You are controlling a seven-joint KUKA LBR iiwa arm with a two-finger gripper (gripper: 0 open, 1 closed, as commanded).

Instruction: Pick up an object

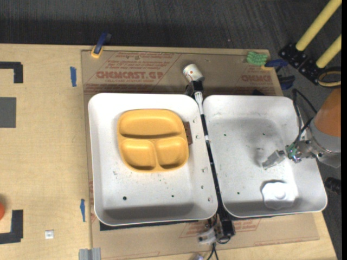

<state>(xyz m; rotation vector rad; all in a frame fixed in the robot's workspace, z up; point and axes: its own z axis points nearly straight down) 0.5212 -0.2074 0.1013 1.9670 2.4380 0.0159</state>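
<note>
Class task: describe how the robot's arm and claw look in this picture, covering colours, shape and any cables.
The arm enters from the right: a rounded body with a broad orange band over grey. A dark cable loops beside it. The claw is small, slim and grey metal, with a tiny greenish part at its base.

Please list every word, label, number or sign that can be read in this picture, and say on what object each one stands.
"CHEMCAST" followed by what looks like "GP", in red print on the brown board behind the left bin.
Smaller red print above it on the same board: too blurred to read.
Red print on the board behind the right bin, near the green clip: partly cut off and too blurred to read.
The yellow divided tray bears no visible text.
</note>
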